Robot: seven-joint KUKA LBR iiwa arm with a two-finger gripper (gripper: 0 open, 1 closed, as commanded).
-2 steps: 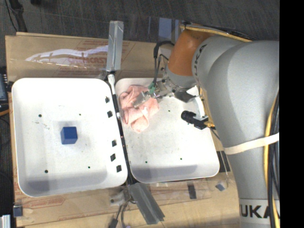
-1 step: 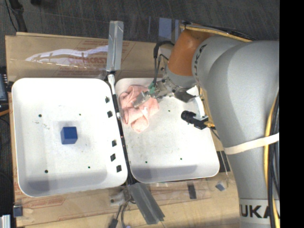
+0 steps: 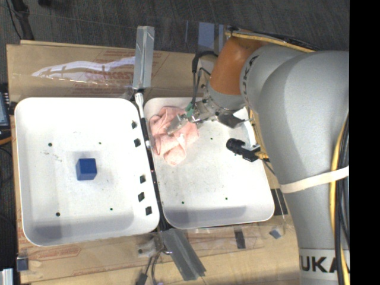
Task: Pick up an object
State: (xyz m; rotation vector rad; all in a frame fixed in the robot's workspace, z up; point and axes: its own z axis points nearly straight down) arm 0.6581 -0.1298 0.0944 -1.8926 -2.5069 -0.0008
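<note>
Looming nearest and largest, grey arm [image 3: 297,129] reaching in from right, orange band [image 3: 228,70] above wrist. Next in size, two white bins: left bin [image 3: 35,218] with small blue cube [image 3: 86,168] lying alone left of centre; right bin [image 3: 237,209] with crumpled pink cloth [image 3: 172,136] at far left corner, against dividing wall. Gripper [image 3: 189,115] down at cloth's far right edge, tips touching or buried in folds. Opening width impossible to judge; no cloth clearly between tips. Risk, as a judgement: pinching one loose fold, so cloth slips free on lifting, or snagging at bin wall.
</note>
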